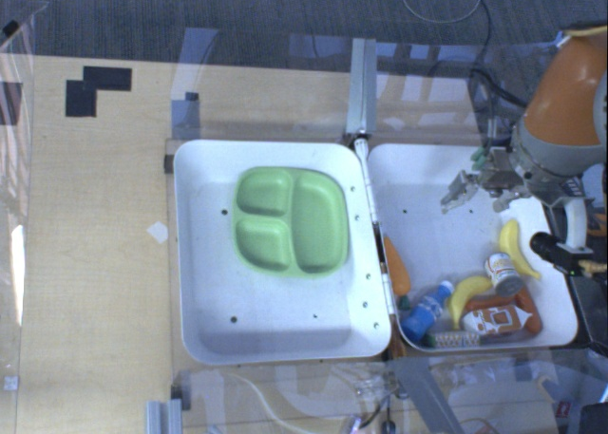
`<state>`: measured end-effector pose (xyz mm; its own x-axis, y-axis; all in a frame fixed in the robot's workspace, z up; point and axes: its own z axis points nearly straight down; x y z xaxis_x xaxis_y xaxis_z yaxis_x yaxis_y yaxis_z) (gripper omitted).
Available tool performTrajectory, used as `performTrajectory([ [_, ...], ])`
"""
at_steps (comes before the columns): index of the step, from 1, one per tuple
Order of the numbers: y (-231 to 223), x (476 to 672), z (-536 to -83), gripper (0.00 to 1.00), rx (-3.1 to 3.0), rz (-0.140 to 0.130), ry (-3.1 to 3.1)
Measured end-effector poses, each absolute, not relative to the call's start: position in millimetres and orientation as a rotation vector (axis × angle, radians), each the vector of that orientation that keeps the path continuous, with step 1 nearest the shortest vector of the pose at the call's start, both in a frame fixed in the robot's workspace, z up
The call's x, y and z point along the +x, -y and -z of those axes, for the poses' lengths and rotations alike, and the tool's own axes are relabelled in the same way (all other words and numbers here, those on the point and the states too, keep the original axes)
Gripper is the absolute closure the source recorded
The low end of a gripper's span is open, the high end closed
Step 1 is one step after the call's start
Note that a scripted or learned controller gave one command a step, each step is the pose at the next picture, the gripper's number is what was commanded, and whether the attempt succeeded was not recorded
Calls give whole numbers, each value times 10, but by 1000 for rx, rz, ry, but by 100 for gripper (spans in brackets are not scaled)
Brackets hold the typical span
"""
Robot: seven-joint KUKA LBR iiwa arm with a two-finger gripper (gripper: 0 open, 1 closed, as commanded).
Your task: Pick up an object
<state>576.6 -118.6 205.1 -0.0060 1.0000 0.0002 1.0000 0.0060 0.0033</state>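
Nearest the camera, along the right bin's [418, 166] lower edge, sit a glossy red-brown ketchup bottle [501, 318], a curved yellow banana [466, 295], a blue plastic bottle [425, 312] and a tapered orange carrot [398, 269]. A second banana [516, 247] lies farther up. It sits at about four o'clock from the metal gripper [480, 193], whose fingers are spread with nothing between them. The left bin [199, 233] holds a smooth green divided plate [291, 219].

Green tray [290, 220]; white bins [199, 233]; yellow bananas [516, 247]; orange carrot [397, 269]; blue bottle [425, 311].
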Motion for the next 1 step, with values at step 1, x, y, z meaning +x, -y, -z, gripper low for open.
performTrajectory([
  [1, 1291, 6467, -2125, 0, 2330, -4, -2102],
])
